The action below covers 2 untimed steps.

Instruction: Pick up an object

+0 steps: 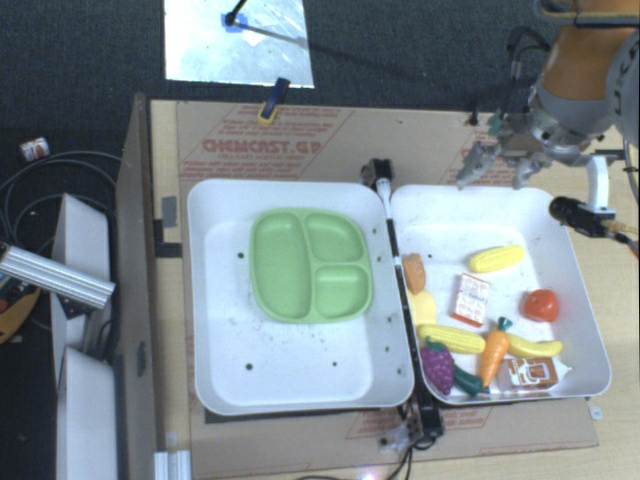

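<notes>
My two-finger pincer (498, 164) hangs above the far edge of the right shallow white bin (578, 268), fingers spread and gripping nothing. The likeliest target, a yellow plastic corn cob (497, 259), lies in the bin's far half w/ bare floor around it. Risk, imo: it's round and slick, so an off-centre close squirts it away. Near the bin's front edge the orange plastic carrot (492, 352), purple grape bunch (437, 365) and yellow banana (533, 347) crowd together, so I'd likely pinch two or jam.

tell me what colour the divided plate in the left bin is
Light green. The divided plate shows plainly in the camera view.
</notes>
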Motion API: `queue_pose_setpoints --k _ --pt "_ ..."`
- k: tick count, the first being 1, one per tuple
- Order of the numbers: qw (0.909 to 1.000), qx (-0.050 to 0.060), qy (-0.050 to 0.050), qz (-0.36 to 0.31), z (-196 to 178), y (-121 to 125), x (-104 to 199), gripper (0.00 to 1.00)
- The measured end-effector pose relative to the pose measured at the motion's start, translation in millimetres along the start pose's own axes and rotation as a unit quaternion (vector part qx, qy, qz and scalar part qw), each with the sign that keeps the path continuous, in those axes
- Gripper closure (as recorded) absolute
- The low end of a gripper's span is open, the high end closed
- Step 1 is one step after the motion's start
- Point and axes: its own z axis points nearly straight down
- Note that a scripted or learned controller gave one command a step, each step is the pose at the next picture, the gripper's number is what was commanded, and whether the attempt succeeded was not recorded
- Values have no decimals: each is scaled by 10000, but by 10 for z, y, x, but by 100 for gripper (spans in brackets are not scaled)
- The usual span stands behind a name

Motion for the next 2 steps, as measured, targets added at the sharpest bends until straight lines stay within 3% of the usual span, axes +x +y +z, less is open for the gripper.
queue_pose_setpoints --k 1,2 --pt "10000 44 3 32 550 -632 -245 0" --pt "10000 -89 -26 1 1439 -483 -359 0"
